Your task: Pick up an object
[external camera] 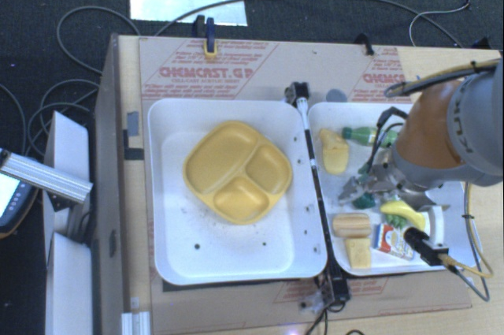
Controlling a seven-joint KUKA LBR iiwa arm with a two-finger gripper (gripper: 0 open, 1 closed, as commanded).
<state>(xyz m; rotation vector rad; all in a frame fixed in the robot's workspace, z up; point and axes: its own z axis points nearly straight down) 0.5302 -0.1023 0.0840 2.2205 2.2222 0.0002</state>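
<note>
Reaching arm: the grey arm [453,136] came in from the right and bent down over the right bin, the side where the small pickable items lay.
Left bin [169,168]: it carried one yellow divided tray [238,170], lying flat and well apart from the gripper, so it was probably not the target.
Right bin [331,117]: it was crowded with loose items, giving several candidates close together.
Gripper [358,190]: it hung low at the bin's middle, metal fingers pointing toward the divider; whether they were spread or closed could not be told, and nothing was seen between them.
Nearest objects: a pale yellow block [334,152] lay just above the gripper and a tan bread-like roll [351,225] just below it.
Others: a green bottle [362,135] lay near the top and a banana [403,214] beside the wrist.
Judgement: no object was yet lifted; neighbours could be nudged.
</note>
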